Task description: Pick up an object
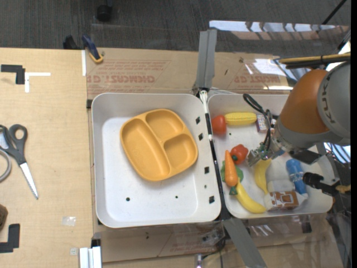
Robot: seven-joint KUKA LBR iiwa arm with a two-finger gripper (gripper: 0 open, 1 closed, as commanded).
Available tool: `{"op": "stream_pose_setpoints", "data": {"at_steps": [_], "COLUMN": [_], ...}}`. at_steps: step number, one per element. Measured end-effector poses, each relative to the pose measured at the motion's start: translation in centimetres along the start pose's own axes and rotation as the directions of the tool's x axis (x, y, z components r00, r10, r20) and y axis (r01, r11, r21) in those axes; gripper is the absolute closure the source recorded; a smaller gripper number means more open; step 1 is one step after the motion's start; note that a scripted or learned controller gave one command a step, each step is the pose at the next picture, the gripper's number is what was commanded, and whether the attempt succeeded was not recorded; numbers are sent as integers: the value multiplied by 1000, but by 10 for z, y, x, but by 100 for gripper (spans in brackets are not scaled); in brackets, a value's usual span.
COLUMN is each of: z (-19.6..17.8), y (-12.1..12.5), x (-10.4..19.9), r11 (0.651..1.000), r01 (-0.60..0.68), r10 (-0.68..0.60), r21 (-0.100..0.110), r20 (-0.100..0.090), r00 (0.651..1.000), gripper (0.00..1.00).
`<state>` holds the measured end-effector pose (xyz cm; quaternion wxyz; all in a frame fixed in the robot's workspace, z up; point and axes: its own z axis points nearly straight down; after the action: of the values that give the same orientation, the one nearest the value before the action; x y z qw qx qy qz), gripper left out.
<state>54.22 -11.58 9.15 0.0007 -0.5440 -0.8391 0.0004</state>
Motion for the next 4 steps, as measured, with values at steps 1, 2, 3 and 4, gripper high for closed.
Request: {"op": "stream_pose_setpoints", "data": {"at_steps": [1, 2, 3, 4], "z": [-143, -56, -1, -1], "y": [110, 40, 55, 55], "x": [7, -10, -22, -22], "r11": [986, 997, 941, 941], "r01": [-167, -72, -338, -338], "r10": [167, 72, 338, 338], "r21": [-2, 1, 0, 0], "r20": [3, 1, 1, 1], "r00": [986, 997, 941, 941], "gripper": [100, 100, 100, 0]}}
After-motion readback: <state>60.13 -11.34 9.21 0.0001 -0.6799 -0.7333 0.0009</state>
